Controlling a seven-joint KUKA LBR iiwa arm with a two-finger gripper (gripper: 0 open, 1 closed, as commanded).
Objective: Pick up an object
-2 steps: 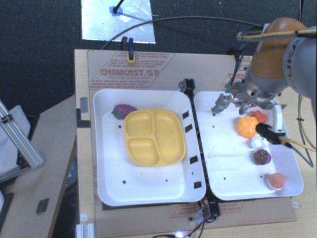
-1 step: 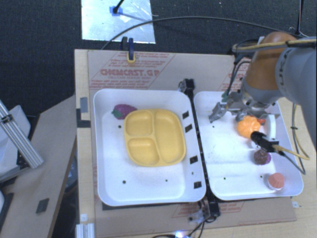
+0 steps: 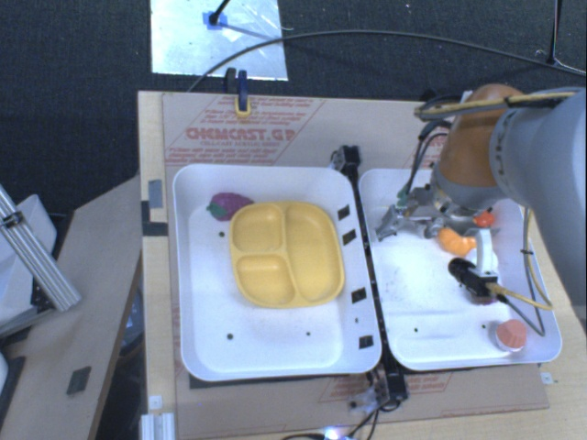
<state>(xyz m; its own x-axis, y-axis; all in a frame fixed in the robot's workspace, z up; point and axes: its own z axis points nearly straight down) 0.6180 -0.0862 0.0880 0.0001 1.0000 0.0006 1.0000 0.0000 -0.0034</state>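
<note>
**A:** What lies in the left white bin (image 3: pixel 197 337)?

**B:** A small purple soft-looking thing (image 3: pixel 228 205) near its far left corner. Just beside that, in the middle, is a yellow plastic plate with three compartments (image 3: pixel 284 253).

**A:** And the tool?

**B:** The tool (image 3: pixel 404 220) hangs low over the right white bin (image 3: pixel 431 342), near its far left corner. If it is open or closed, I cannot tell. I see nothing gripped.

**A:** Which step is this?

**B:** The approach, I think. A small orange rounded object (image 3: pixel 456 240) lies just to its right, and a pinkish round object (image 3: pixel 511 335) sits in the near right corner. Next, the tool should centre over the orange one and descend.
</note>
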